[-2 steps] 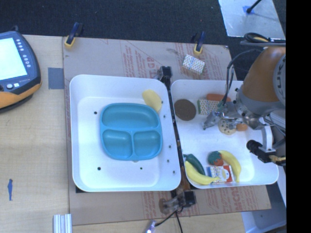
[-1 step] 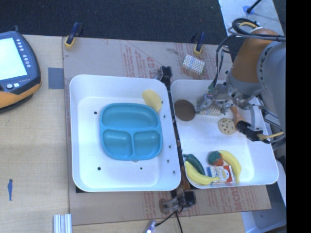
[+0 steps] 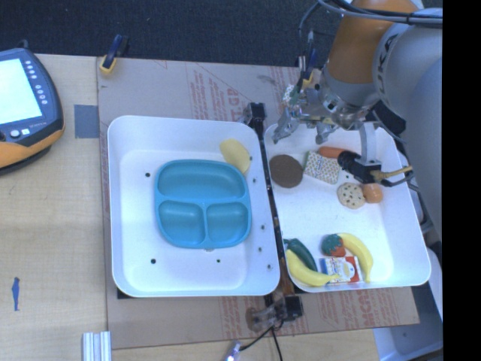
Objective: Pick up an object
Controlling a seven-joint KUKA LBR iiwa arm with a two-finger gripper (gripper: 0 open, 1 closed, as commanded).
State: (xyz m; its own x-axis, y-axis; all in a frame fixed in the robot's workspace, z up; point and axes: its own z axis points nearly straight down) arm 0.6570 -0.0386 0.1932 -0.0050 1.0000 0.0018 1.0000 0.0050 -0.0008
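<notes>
Wooden bench carries two white bins; your left bin holds a blue divided plate and a yellow piece. From the overhead camera, your gripper hangs over the far edge of the right bin, fingers spread and holding nothing. Nearest candidates are the brown disc and speckled block, touching each other. Descend carelessly and a finger could land on both, or strike the bin wall.
</notes>
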